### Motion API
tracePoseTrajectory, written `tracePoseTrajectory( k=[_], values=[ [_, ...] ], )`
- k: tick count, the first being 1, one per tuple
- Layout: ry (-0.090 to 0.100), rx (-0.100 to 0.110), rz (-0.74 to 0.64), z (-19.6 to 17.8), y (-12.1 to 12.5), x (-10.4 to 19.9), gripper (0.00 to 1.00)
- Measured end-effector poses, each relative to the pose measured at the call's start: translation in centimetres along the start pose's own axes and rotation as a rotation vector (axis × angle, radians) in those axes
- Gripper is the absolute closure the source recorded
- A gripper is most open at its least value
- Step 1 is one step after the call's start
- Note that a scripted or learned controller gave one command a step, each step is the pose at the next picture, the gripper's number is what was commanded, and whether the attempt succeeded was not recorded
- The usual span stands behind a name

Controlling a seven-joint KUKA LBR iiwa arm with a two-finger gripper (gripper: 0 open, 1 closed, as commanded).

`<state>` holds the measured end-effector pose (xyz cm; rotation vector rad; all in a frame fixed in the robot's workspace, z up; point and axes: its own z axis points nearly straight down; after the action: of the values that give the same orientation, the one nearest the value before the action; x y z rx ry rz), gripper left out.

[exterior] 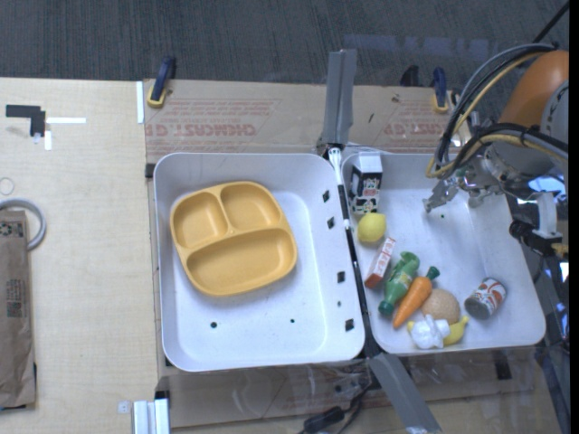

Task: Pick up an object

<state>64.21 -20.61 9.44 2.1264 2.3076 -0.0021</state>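
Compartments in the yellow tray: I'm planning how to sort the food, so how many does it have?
3. The yellow tray in the left bin has two small compartments at the back, side by side, and one long compartment across the front.

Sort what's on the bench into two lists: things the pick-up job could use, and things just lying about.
Job:
gripper
lemon
carrot
can
milk carton
green bottle
banana
right bin

Lying about:
yellow tray
left bin
paper bag
blue clamp
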Motion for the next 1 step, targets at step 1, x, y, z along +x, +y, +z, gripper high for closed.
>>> tracePoseTrajectory(
  k=[1],
  values=[
    [0.002,0.002,0.034,-5.42,-7.12,0.97,0.00]
  ],
)
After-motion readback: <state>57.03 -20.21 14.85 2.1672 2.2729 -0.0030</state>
